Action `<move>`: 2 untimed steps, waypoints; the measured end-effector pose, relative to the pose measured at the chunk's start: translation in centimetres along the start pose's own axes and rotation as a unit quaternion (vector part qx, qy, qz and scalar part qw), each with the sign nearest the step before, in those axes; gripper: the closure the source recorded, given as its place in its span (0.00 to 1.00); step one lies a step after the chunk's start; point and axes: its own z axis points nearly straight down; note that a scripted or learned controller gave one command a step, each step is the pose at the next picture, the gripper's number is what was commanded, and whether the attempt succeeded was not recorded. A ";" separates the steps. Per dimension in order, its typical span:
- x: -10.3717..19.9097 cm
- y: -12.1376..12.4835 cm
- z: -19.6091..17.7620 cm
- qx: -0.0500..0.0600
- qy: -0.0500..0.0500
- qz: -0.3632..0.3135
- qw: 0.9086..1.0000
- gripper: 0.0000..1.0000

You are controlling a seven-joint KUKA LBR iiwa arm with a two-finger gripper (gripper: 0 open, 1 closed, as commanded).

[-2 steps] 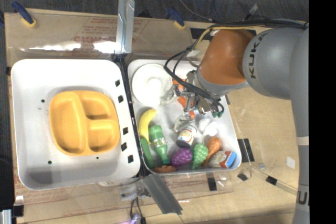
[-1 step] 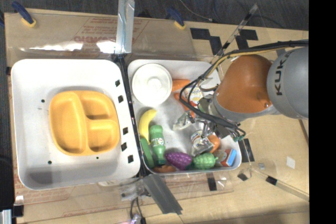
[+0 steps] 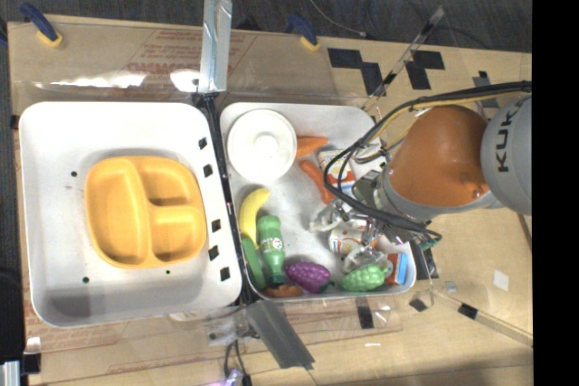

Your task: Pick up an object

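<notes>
Tool (image 3: 348, 226) — grip state unclear | arm (image 3: 507, 158) lettering "KU" | green bottle (image 3: 270, 240) label — unreadable

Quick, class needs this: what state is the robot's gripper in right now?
Gripper: low in the right bin among the toys; open or closed cannot be told, nothing seen held.

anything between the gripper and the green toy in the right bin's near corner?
Nothing visible. The gripper hangs low just above the green toy, with only a small orange-white item beside it; the purple grapes lie to the side.
</notes>
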 end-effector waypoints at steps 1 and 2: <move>-1.8 -0.5 0.5 -0.006 0.008 -0.003 1.000 0.00; -7.7 -2.2 0.6 -0.007 0.008 -0.050 0.999 0.00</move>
